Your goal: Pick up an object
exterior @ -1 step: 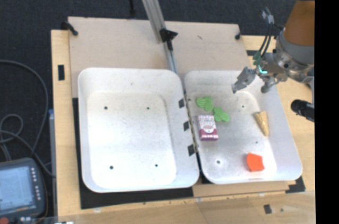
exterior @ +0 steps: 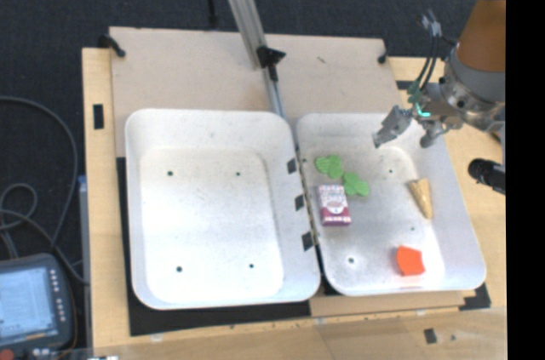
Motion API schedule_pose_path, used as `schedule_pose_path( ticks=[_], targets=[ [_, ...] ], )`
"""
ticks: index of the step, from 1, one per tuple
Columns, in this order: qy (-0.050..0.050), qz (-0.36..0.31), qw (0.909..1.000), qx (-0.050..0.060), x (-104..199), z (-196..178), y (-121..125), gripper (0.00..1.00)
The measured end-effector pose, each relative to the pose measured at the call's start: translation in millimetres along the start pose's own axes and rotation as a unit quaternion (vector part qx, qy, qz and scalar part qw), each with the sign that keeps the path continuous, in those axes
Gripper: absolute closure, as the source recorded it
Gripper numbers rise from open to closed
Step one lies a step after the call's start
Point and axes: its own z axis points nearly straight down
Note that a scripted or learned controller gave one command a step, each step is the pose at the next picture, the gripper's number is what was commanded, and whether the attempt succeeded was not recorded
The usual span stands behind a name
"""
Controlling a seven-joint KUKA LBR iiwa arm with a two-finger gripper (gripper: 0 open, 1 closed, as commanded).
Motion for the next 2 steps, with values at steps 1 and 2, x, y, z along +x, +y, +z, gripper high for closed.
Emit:
schedule_pose_path(
  ticks=[1,2],
  targets=[
    [-0.001,0.002,1.0,0.002,-2.5,41.8,3.5,0.0],
    [-0.001,0.002,1.0,0.004,-2.1,102.2,-4.7,0.0]
  ],
)
